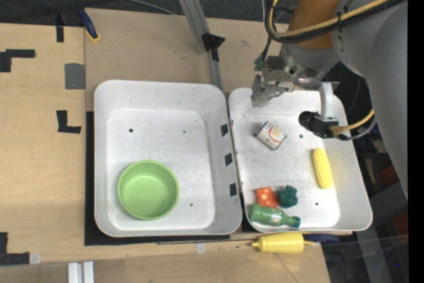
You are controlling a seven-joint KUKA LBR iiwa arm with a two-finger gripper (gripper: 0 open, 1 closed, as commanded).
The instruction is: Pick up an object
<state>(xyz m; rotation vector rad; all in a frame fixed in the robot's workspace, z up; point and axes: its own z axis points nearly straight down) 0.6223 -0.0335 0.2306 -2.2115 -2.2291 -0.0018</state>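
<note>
My gripper [264, 96] hangs over the far left corner of the right bin [344, 209], with nothing seen in it. A small white and orange carton [271, 134] lies just below it in the view, apart from it. A yellow corn cob [322, 168] rests toward the bin's right side. At the near edge sit a red-orange piece [265, 196], a dark teal piece [287, 195] and a green bottle [273, 215] lying on its side.
The left bin [132, 103] holds a green bowl [148, 189] in its near left corner. A yellow squeeze bottle [281, 243] lies on the bench just outside the right bin's near rim. A grey pole [192, 3] slants down to the bins' far junction.
</note>
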